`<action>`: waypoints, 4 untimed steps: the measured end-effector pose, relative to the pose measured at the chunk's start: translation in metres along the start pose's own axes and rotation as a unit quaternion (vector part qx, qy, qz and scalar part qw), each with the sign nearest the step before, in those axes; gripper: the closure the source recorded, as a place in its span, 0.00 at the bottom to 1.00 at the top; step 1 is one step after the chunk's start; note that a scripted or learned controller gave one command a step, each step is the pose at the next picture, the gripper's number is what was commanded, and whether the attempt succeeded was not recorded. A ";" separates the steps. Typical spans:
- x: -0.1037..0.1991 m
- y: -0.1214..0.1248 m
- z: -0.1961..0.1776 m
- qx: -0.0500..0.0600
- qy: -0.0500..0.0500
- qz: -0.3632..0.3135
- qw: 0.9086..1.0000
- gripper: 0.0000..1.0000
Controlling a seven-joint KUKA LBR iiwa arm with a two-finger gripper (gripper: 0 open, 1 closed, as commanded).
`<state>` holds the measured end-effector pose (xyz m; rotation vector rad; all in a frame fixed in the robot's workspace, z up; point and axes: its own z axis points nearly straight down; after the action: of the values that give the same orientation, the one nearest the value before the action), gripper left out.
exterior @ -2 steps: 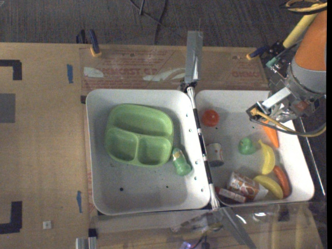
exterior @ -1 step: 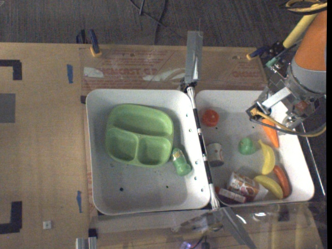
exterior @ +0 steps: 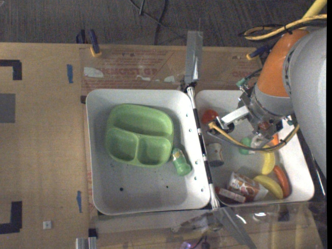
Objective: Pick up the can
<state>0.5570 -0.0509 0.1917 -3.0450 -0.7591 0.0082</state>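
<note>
Can (exterior: 214, 153): a small, dull grey cylinder standing upright against the left wall of the right bin (exterior: 306, 191), just beside the divider between the two bins. Its top shows as a pale ring, and its sides look plain and smooth, though it is small and somewhat blurred.

The tool (exterior: 258, 135) hangs over the middle of the right bin, to the right of the can and apart from it; whether it is open or closed cannot be told from this angle, and nothing can be seen in its grip. A yellow cable loops beneath it.

Risks, as a judgement: the can sits tight to the bin wall, so one finger may strike the wall or divider and tip the can instead of closing round it. A round red object (exterior: 209, 116) lies just behind it, and a printed red-and-white packet (exterior: 243, 186) lies near its front, either of which could be nudged or grabbed by mistake. Yellow bananas (exterior: 270, 183) and an orange piece (exterior: 282, 179) crowd the bin's right side.

The left bin (exterior: 104, 191) holds a green divided plate (exterior: 139, 134) and a small green cup (exterior: 181, 162). Both bins rest on a brown worktop (exterior: 41, 139).
</note>
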 end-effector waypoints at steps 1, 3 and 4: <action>-0.047 -0.073 0.009 0.001 0.000 0.142 0.990 0.00; 0.076 -0.065 0.038 -0.015 0.018 0.143 0.989 0.00; 0.052 -0.101 0.038 -0.021 0.019 0.139 0.990 0.00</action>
<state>0.5553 0.0627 0.1542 -3.1515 -0.3323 -0.0659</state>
